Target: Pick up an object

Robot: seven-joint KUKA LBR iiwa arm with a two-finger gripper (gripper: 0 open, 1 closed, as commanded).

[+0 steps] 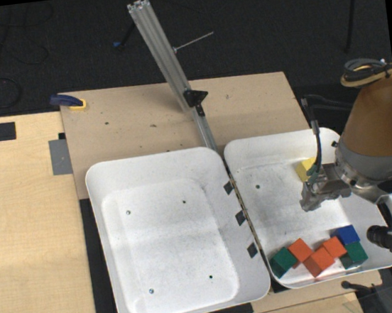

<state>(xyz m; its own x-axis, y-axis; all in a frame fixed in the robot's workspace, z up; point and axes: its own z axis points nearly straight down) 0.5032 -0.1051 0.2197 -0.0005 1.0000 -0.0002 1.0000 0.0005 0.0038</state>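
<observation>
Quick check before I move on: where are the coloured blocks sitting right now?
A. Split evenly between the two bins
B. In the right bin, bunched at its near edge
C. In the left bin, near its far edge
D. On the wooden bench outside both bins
B: the orange blocks, green blocks and blue block cluster along the near edge of the right bin, below the gripper.

The end effector (314,194) partly hides a yellow object (306,168) behind it.
</observation>
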